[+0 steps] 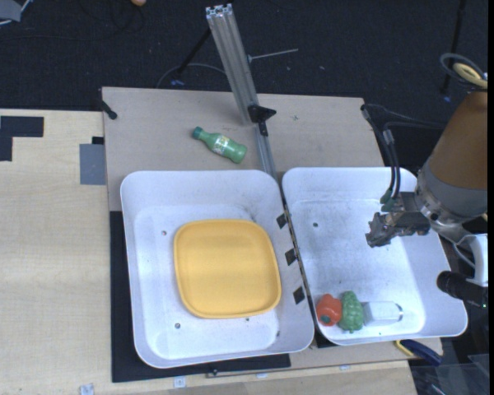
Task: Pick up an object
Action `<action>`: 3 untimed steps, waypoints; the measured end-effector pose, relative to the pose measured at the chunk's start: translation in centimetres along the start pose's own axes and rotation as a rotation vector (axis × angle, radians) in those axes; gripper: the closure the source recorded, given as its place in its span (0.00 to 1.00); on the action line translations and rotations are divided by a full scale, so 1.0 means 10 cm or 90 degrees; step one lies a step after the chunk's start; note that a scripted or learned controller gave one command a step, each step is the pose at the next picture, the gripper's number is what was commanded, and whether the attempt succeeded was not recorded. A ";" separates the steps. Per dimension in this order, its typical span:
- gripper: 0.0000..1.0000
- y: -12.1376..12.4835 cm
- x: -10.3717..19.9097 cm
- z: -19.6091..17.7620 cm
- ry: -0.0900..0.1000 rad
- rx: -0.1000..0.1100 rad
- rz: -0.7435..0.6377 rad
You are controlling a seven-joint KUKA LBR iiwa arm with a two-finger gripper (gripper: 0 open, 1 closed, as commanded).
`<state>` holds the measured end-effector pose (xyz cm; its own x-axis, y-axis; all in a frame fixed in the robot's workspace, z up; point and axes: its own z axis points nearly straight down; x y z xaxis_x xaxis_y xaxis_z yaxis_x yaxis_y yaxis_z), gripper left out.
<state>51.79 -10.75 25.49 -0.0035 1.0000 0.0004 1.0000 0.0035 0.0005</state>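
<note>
My gripper (pixel 379 235) hangs over the middle of the right bin (pixel 346 196), its dark fingers pointing left with nothing seen between them. A red tomato-like piece (pixel 329 309) and a green bumpy piece (pixel 351 311) lie together at the right bin's near edge, beside a clear bottle-like item (pixel 383 311). All three lie well below the gripper in the view. A yellow square plate (pixel 227 267) lies flat in the left bin (pixel 148 196).
A green bottle (pixel 220 144) lies on the bench behind the left bin. A slanted aluminium post (pixel 237 56) rises behind the bins. Black clips (pixel 290 256) sit along the divide between the bins. The arm's orange band (pixel 469 138) looms at the right.
</note>
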 end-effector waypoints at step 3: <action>1.00 0.26 1.51 0.07 0.000 0.001 0.001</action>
